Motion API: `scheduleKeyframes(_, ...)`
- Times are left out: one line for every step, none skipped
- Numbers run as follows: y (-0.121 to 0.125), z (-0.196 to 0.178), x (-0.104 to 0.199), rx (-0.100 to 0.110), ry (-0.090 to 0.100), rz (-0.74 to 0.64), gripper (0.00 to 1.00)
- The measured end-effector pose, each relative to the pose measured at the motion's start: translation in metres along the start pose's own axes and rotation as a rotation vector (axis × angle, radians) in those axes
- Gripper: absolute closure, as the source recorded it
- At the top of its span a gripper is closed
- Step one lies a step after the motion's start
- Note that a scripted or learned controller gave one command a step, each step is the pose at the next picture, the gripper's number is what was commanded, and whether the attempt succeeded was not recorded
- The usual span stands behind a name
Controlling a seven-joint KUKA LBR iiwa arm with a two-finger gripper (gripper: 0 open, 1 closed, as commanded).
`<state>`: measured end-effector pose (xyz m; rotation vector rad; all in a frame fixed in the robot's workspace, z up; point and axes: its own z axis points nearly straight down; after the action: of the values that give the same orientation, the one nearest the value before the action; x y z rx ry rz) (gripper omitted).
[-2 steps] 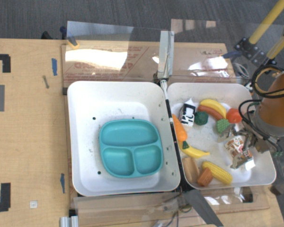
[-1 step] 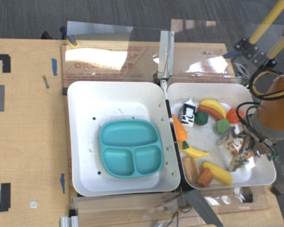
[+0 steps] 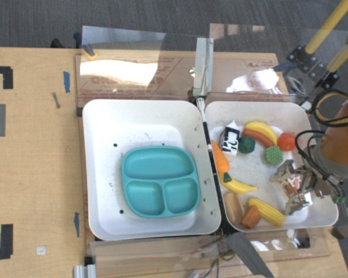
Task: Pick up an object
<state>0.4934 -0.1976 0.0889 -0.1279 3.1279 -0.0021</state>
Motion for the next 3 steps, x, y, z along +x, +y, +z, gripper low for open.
scheduleKeyframes(0.000, -0.013, -0.004, 0.005, -0.011, -0.003, 1.00)
scheduleKeyframes(0.041, -0.087, -0.079, -0.001, -0.002, 0.040, 1.00)
scheduleKeyframes(0.039, -0.083, -0.076, -0.002, 0.007, 0.045, 0.00)
